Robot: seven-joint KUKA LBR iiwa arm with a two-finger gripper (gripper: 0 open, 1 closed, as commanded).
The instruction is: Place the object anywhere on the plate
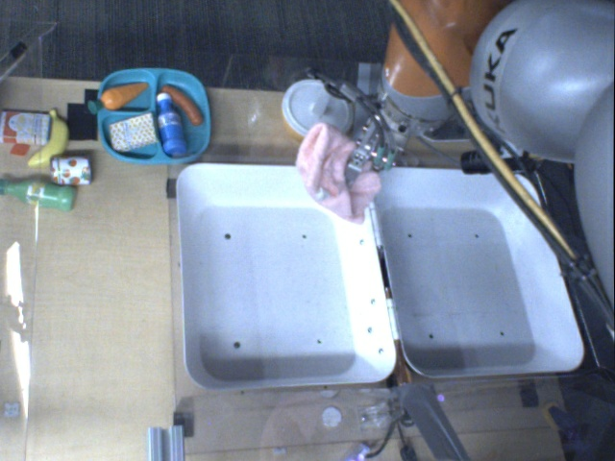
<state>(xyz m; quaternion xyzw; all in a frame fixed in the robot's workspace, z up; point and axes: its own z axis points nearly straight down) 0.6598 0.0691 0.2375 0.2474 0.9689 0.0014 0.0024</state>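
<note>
A pink cloth (329,173) hangs crumpled over the back edge of the bins, where the two meet. My gripper (368,157) comes down from the arm at the upper right and is shut on the cloth's right side, with the fabric bunched between its fingers. Just behind the cloth, a small round plate (304,107) with a yellowish rim rests on the bench. The cloth and the wrist cover its right and front parts. The cloth's top edge overlaps the plate's front rim in this view; I cannot tell whether they touch.
The left bin (202,286) and right bin (538,296) lie side by side below. A blue divided tray (197,94) with toy food stands at the back left, with a toy banana (53,140), can (70,170) and green bottle (38,194) beside it.
</note>
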